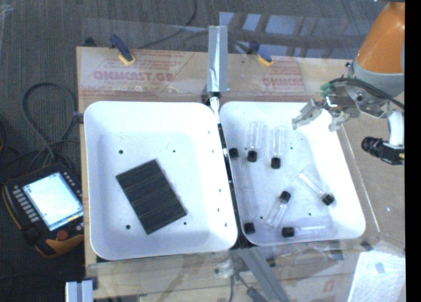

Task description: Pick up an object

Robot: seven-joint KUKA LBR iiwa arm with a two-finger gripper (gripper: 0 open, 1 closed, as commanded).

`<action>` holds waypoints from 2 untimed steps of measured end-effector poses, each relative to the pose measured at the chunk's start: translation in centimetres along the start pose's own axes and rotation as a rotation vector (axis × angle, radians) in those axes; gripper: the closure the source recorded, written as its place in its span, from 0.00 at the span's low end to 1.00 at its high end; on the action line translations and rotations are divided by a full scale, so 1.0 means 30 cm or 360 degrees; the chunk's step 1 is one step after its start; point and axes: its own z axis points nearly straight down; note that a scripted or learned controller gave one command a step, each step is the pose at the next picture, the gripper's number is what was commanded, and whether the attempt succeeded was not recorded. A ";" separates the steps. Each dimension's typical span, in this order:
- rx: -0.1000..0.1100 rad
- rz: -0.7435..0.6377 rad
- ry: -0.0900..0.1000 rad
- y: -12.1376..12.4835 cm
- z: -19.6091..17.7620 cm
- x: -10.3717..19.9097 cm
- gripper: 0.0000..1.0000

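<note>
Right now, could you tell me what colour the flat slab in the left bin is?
Black, ribbed slab, in the camera view.

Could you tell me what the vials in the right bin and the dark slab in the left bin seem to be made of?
Vials: clear glass or plastic, since the white bin shows through them; caps black, probably plastic. Slab: matte dark grey, ribbed in bands, perhaps rubber or foam; no shine.

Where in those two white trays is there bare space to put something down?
Left bin: bare floor all around the dark ridged pad, widest above it. Right bin: crowded with clear black-capped tubes; only a small bare patch at its upper right, beneath the pincer.
</note>
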 end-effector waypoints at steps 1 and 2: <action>-0.0001 0.0005 0.0001 -0.135 0.505 0.116 0.00; -0.0020 -0.0093 -0.0004 -0.015 0.516 0.045 0.00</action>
